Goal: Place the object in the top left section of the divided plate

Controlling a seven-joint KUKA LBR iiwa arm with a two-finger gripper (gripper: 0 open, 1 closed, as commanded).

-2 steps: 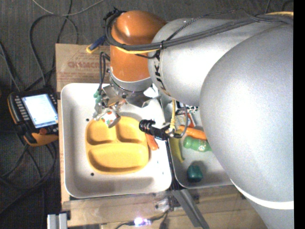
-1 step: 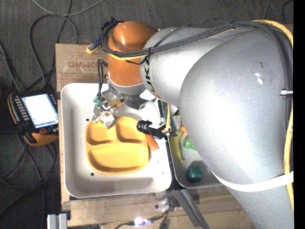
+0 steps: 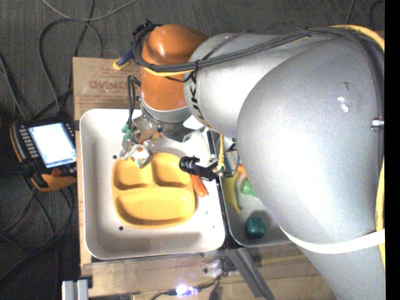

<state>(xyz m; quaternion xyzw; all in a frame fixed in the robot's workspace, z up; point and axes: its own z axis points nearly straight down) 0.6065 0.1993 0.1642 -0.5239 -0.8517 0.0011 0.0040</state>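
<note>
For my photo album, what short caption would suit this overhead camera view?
Grey robot arm lowers its gripper over the top left section of a yellow divided plate in a white bin.

The grey arm (image 3: pixel 300 124) reaches in from the right, filling much of the view. Its orange band (image 3: pixel 167 50) sits above the wrist, with the pincer (image 3: pixel 134 150) pointing down.

even bright overhead light, glare on arm (image 3: pixel 312 105), slight softness.

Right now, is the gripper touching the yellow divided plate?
Cannot tell. In the camera view the gripper overlaps the plate's top left corner, but no contact or gap shows plainly.
</note>
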